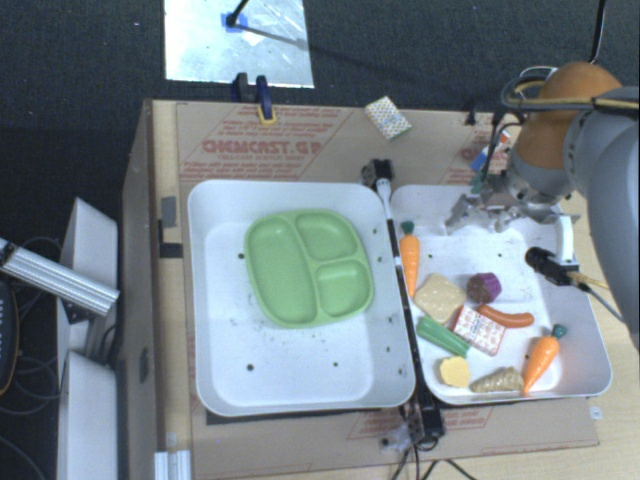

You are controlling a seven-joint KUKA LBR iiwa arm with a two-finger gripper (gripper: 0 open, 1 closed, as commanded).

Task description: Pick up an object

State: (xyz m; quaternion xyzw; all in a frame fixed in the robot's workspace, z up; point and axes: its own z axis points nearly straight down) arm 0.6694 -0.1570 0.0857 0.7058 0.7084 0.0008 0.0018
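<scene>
Green plate (305, 268) lies in the left bin (215, 368). The right bin (590, 363) holds toy food: a carrot (409, 260) by the divider, cheese (439, 296), a purple onion (483, 287), a sausage (506, 317), a second carrot (541, 358). The hand (487, 211) hovers over that bin's far end, fingers apart, holding nothing.

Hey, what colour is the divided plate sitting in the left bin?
Light green. The divided plate lies in the left bin, seen clearly in the camera view.
</scene>
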